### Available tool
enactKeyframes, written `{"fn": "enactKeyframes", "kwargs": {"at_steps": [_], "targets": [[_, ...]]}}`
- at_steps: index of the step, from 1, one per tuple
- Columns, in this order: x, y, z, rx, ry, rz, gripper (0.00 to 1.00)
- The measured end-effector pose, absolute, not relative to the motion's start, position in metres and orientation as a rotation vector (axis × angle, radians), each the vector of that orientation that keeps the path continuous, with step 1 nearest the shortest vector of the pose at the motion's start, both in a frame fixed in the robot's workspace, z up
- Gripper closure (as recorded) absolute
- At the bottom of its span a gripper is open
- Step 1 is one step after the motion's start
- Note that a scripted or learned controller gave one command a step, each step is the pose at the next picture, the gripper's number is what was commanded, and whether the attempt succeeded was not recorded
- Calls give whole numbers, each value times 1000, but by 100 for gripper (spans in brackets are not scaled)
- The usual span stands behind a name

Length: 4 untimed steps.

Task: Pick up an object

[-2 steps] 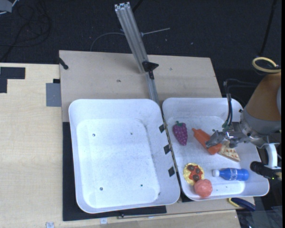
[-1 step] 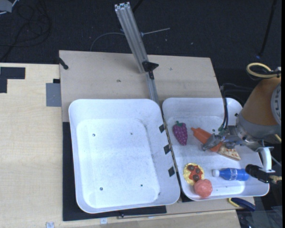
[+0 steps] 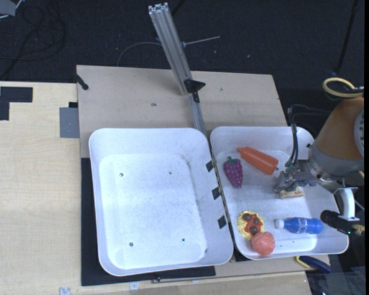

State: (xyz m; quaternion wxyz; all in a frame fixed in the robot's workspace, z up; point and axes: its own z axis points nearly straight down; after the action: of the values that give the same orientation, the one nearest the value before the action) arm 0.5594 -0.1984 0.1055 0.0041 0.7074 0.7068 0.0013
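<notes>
My gripper (image 3: 288, 183) is low in the right bin (image 3: 307, 137), near its right side. A small tan flat object (image 3: 291, 193) lies right under it, touching or nearly touching its tip. An orange carrot (image 3: 257, 158) lies just up and left of the gripper. Purple grapes (image 3: 234, 171) sit further left, near the bin's left wall. Along the front of the bin are a yellow and red toy (image 3: 250, 222), a pink-red round fruit (image 3: 263, 243) and a blue bottle (image 3: 302, 225) lying on its side.
The left bin (image 3: 149, 195) stands beside the right one, joined by black clips (image 3: 216, 192). An aluminium bar (image 3: 172, 45) slants up from behind the bins. The arm's orange band (image 3: 341, 128) overhangs the right bin's right rim.
</notes>
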Motion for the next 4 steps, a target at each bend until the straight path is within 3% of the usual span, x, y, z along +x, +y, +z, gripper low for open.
{"fn": "enactKeyframes", "kwargs": {"at_steps": [2,3,4], "targets": [[565,-215,209,2219,2217,3,100],[565,-215,222,2221,2220,0,100],[556,-173,218,2219,2225,0,100]]}}
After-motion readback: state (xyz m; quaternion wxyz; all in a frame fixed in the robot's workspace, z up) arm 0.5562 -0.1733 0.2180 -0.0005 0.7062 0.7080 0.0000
